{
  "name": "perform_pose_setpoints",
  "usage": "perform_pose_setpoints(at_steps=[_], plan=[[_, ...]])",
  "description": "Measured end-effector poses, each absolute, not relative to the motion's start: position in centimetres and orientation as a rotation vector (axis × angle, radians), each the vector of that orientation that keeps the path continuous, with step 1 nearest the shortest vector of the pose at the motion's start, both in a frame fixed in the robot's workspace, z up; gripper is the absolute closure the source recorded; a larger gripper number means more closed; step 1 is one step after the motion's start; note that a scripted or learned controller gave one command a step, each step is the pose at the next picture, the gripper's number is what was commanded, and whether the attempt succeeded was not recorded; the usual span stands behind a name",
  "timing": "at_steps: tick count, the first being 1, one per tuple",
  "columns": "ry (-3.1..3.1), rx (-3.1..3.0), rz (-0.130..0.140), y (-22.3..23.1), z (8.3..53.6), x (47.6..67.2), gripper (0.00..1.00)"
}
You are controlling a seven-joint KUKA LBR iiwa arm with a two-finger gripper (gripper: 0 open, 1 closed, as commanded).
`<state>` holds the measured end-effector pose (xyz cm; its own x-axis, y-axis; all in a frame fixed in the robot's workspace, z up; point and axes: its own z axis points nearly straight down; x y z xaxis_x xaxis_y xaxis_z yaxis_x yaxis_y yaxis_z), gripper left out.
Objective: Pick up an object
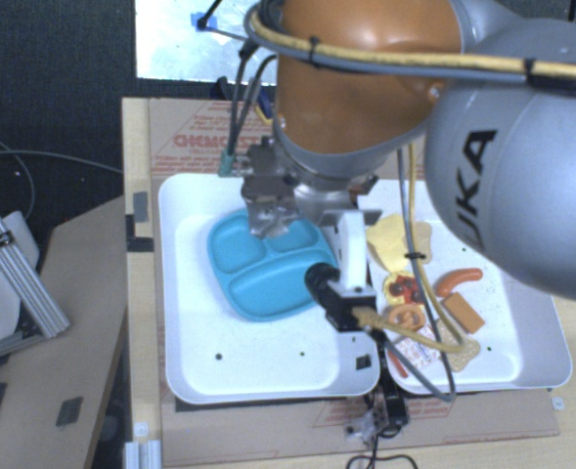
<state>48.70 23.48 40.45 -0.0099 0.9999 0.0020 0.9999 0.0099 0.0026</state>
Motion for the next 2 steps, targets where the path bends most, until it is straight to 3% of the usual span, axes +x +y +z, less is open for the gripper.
perform_pose_setpoints(at_steps=[1, 2], plan=[[2.214, 2.219, 0.026, 18.5, 53.5, 48.7, 1.00], [2.218, 2.230, -0.016, 13.2, 41.3, 48.6, 1.00]])
